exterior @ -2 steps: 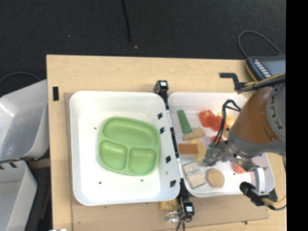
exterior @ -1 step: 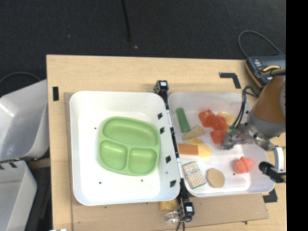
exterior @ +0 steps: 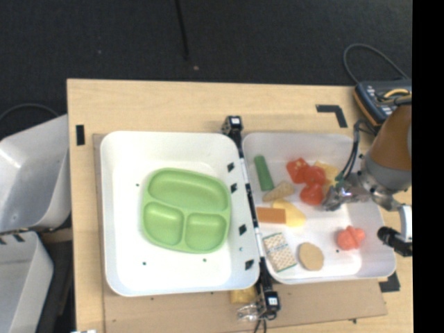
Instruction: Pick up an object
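Observation:
My gripper reaches into the right bin from the right, low over its middle. It is right beside a red piece, touching it or nearly so. Another red piece and a yellow one lie just behind. A red strawberry-like item sits in front of the gripper, near the bin's right side. The same bin holds a green cylinder, a tan wedge, an orange block, a yellow lump, a patterned packet and a round tan biscuit.
The left bin holds a green divided plate. The arm's orange band rises over the right bin's right edge. Cables and a device lie on the bench at the back right.

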Robot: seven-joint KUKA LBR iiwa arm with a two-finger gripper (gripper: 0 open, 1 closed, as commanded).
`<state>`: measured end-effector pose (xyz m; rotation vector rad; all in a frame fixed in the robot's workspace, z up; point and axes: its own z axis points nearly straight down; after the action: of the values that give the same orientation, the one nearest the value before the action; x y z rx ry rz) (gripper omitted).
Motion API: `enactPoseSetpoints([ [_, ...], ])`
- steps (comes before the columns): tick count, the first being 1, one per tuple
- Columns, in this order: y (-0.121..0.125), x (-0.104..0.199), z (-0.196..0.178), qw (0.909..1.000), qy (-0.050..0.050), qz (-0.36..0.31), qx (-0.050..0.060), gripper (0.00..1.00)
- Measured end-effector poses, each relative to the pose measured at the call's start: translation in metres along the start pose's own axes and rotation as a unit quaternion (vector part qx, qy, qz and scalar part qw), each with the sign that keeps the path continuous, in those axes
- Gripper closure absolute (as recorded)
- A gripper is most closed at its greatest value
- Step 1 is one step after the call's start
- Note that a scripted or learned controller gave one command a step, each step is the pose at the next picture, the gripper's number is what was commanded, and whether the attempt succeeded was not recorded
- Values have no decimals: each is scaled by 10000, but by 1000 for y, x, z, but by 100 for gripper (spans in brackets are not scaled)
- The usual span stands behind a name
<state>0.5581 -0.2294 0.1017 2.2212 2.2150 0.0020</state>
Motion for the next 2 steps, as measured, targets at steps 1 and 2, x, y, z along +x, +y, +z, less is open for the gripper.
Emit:
enactPoseSetpoints([
  [1, -41, 0, 1, 10000, 7, -2, 29, 100],
  [2, -70, 99, 1, 10000, 26, -43, 32, 100],
])
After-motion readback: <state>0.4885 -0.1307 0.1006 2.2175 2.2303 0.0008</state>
